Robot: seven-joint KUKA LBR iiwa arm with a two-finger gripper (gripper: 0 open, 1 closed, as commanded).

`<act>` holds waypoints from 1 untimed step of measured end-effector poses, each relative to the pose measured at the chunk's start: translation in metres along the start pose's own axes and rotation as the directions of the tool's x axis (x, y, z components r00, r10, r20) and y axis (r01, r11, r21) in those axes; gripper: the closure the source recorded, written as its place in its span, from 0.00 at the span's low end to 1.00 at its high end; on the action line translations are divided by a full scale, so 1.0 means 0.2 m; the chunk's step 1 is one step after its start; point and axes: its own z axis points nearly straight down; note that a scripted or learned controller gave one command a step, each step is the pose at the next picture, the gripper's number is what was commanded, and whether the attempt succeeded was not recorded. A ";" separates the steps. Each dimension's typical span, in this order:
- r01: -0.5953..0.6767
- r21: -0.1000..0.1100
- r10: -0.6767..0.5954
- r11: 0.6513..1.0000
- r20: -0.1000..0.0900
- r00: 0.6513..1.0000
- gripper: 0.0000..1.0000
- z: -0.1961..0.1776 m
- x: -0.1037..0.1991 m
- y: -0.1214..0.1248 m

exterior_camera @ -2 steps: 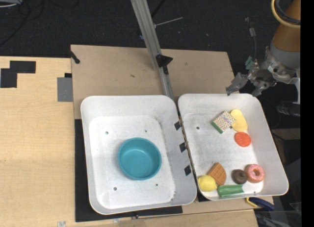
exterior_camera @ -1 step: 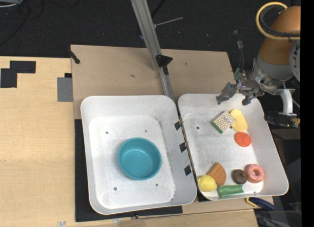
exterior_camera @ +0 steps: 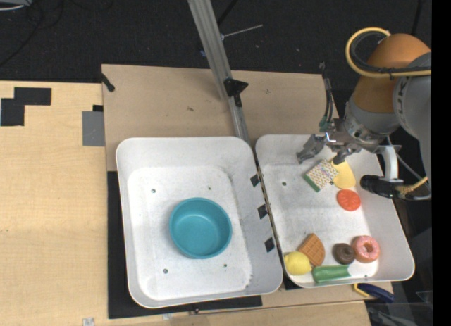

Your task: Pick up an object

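Your green plastic cylinder [exterior_camera: 330,273] lies untouched, well below the gripper [exterior_camera: 326,150], which hangs spread wide, apparently just above the checkered pale square [exterior_camera: 321,175]; nothing lifted yet.

grey arm in from right, orange band up top, gripper [exterior_camera: 325,150] low, fingers spread apart

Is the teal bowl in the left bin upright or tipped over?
Upright. The teal bowl sits on the floor of the left bin with its round rim facing up and its inside visible. Nothing shows in it.
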 end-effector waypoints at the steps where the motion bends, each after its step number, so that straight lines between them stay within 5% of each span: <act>1: 0.000 -0.004 0.000 1.000 0.001 1.000 0.00 0.26 0.00 0.00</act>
